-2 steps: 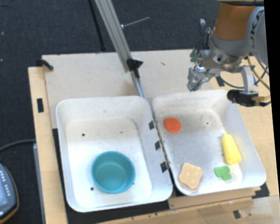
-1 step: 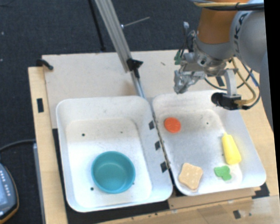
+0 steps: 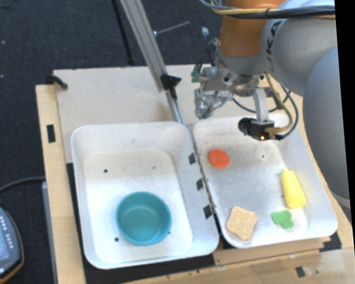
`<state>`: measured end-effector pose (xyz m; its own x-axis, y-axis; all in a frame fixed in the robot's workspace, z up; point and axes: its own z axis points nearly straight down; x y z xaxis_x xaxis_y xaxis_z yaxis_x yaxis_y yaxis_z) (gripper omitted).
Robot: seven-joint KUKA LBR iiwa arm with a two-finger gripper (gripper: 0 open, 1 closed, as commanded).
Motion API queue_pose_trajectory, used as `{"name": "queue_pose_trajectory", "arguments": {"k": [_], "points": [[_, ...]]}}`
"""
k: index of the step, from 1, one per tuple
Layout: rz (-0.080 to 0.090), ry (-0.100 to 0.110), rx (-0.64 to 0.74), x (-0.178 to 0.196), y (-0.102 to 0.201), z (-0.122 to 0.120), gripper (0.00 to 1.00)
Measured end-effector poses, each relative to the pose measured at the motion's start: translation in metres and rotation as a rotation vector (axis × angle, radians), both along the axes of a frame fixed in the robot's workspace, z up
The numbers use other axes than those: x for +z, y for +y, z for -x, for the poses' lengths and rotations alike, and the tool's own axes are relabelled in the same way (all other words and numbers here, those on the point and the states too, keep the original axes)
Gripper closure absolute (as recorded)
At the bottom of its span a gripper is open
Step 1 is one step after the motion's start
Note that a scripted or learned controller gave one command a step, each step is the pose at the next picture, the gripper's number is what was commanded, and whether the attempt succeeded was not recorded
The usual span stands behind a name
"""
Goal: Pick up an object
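We see two shallow white bins side by side on a pale wooden bench (image 3: pixel 100 95). The left bin (image 3: pixel 92 145) holds a round teal plastic bowl (image 3: pixel 143 217) near its lower edge, and the rest of its floor is bare. The right bin (image 3: pixel 309 177) holds four small things. A flat orange round piece (image 3: pixel 218 159) lies near the upper left, close to the wall where the two bins meet. A long yellow piece shaped like corn (image 3: pixel 292 188) lies by the right wall. A tan toast-shaped piece (image 3: pixel 241 223) and a small green lumpy piece (image 3: pixel 284 219) sit near the lower edge, apart from each other. The middle of this bin is open.

The metal gripper (image 3: pixel 207 108) hangs at the top of the frame, above the upper edge of the right bin, under the grey and orange arm (image 3: pixel 259 15). It holds nothing we can see, and we cannot tell how far it is open. A silver metal pole (image 3: pixel 149 48) slants down to the bins' upper edge. Dark carpet (image 3: pixel 10 35) lies around the bench.
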<state>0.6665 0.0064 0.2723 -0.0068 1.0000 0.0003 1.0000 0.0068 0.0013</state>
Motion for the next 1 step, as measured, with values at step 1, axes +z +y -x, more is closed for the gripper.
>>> {"name": "queue_pose_trajectory", "arguments": {"k": [1], "points": [[0.001, 0.003, -0.004, -0.0182, 0.0431, -0.0081, 1.0]]}}
